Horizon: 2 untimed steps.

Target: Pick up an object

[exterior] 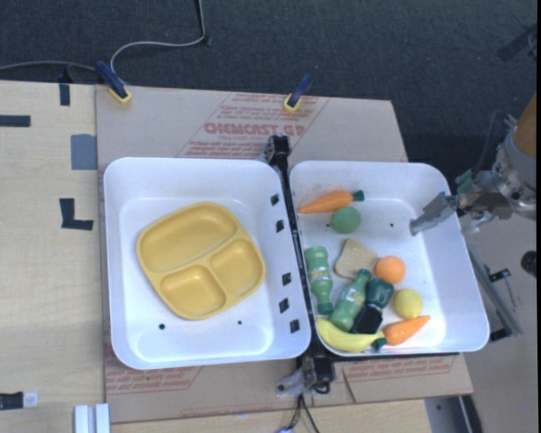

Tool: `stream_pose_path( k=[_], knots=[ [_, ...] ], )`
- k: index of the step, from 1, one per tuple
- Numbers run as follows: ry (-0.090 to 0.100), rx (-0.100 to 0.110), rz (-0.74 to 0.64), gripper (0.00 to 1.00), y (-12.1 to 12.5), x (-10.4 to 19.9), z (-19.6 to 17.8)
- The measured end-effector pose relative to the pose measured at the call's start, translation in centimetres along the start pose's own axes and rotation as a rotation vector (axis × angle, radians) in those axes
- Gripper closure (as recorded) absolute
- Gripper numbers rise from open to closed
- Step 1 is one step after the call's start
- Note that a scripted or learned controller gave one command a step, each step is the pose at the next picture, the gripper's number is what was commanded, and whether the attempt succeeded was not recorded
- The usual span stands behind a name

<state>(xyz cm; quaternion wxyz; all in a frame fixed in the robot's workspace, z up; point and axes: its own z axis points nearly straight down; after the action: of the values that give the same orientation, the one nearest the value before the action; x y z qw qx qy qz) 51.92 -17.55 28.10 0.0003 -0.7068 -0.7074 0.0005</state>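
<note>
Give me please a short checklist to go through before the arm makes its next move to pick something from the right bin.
1. Gripper near the right bin: ok, at its right rim.
2. Gripper holding nothing: ok, nothing between its fingers.
3. Fingers open enough: cannot tell.
4. An easy target: ok, the green ball and the top carrot lie apart from the pile.
5. Pile below separated: not ok, bottles, banana and the second carrot are crowded.

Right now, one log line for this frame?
task: pick up an object | gripper: over right bin's right edge, holds nothing visible | toy food piled in right bin | yellow tray in left bin
</note>
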Motion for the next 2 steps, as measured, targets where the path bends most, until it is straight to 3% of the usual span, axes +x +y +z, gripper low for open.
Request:
stream_pose_path(
  k=[1, 2],
  knots=[
    [0.002, 0.003, 0.0, 0.0, -0.8, 0.9, 14.1],
    [0.0, -0.003, 0.001, 0.0, 0.9, 2.4, 19.3]
  ],
)
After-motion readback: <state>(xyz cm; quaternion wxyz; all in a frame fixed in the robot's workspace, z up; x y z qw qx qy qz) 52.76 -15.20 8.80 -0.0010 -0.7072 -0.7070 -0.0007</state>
